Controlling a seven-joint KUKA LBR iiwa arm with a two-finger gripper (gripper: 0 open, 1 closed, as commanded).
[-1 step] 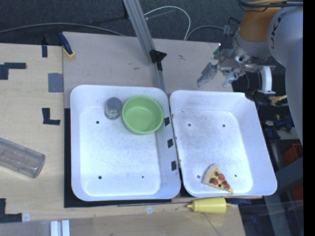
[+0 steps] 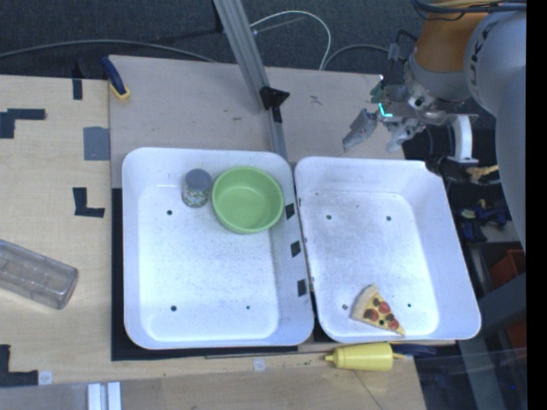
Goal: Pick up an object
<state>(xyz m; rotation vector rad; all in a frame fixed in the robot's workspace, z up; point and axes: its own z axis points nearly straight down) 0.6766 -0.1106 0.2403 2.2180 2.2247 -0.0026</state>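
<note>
While the arm (image 2: 479, 32) reaches in from the right, its hand (image 2: 382, 132) hangs over the desk (image 2: 197, 101) just beyond the far rim of the right bin (image 2: 432, 229), its two fingers (image 2: 359, 132) spread apart with nothing between them. Judged from this stance, the hand is parked clear of both bins, so that every candidate for the pick lies unobstructed beneath the camera; no approach to any one of them has yet begun.

Two white bins sit side by side, edges touching. In the left bin (image 2: 154, 314) are two things, set close together at its far end: one green bowl (image 2: 248, 199), upright with its mouth open to the camera, and one small grey can (image 2: 197, 187) standing just beside the bowl's left rim. In the right bin lies one pizza slice (image 2: 376, 309), flat on the floor near the front wall and well apart from the hand. That makes three pickable things in all.

Outside the bins, one yellow bottle (image 2: 364, 357) lies on its side against the right bin's front edge, and one clear tumbler (image 2: 34, 273) lies on the desk at far left. One grey pole (image 2: 244, 45) slants across the desk's far side.
</note>
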